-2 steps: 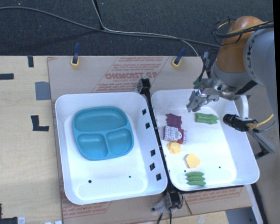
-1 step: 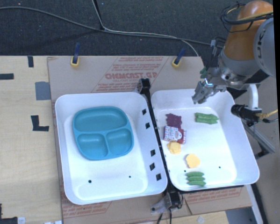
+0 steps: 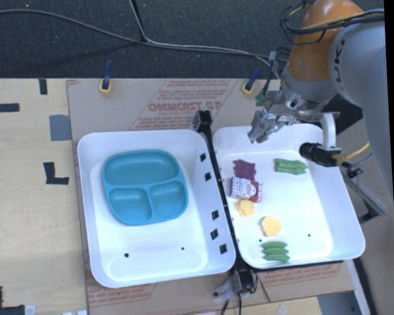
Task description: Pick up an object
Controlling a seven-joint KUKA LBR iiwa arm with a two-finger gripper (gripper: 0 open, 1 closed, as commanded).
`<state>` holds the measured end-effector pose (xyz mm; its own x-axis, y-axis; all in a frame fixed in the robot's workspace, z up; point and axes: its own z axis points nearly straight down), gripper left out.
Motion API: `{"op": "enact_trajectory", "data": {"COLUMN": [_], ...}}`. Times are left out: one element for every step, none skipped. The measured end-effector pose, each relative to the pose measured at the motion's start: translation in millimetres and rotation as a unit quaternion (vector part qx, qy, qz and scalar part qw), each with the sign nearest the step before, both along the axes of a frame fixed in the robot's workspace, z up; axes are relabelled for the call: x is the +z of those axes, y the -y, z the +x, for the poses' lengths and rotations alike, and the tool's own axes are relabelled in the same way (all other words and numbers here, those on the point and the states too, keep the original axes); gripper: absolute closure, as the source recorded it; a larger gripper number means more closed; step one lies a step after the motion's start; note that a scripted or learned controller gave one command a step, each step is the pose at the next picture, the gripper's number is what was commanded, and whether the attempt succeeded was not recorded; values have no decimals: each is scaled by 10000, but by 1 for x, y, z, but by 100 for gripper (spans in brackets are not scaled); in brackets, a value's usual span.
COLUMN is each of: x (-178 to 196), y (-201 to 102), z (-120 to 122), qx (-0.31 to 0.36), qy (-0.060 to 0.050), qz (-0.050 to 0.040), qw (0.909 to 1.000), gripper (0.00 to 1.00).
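**Gripper above the right bin's far edge, nothing between the fingers**

Hangs over the far rim of the right bin [image 3: 333, 245], gripper [image 3: 259, 133] pointing down and left, fingers close together with nothing between them. Nearest below: dark red piece [image 3: 244, 169] and small printed packet [image 3: 245, 188], touching each other. Green pod [image 3: 290, 166] to the right of those, apart. Further toward the near edge: pale yellow piece [image 3: 245, 207], round yellow piece [image 3: 271, 226], second green pod [image 3: 276, 251]. Reaches in from the right, grey arm [image 3: 363, 59] with orange band [image 3: 319, 38] above the wrist. In the left bin [image 3: 97, 257]: blue divided plate [image 3: 146, 186], flat.
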<state>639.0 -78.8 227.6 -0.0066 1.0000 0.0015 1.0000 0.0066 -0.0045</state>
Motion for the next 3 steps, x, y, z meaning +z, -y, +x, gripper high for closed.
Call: {"op": "enact_trajectory", "data": {"x": [-1, 5, -7], "y": [-62, -117, -177], "z": [10, 9, 17], "qx": [8, 4, 1], "qy": [-1, -3, -3], "qz": [0, -2, -11], "qw": [10000, 10000, 10000], "gripper": [100, 100, 100]}}
